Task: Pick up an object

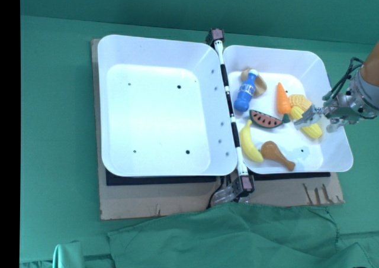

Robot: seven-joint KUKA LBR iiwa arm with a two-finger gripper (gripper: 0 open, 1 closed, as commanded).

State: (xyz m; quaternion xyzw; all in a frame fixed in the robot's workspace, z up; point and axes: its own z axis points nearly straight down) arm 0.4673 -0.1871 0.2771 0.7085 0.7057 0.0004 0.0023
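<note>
White plastic forms the two shallow bins on the green-draped table (pixel 53 113): the left bin (pixel 118 54) and the right bin (pixel 308 63), which carries a cluster of toy food. The grey arm (pixel 367 86) comes over the right bin's right rim, and its pincer (pixel 309 117) sits low over the yellow corn cob (pixel 303 107); whether its fingers are spread or closed on anything cannot be told. The corn lies near the right wall, its long axis slanting from upper left to lower right. A banana (pixel 249 144) curves along the left wall, a blue bottle (pixel 245 91) lies above it, a drumstick (pixel 277 154) near the bottom edge, a watermelon slice (pixel 265 119) at centre, and a carrot (pixel 283 100) just left of the corn.
</note>
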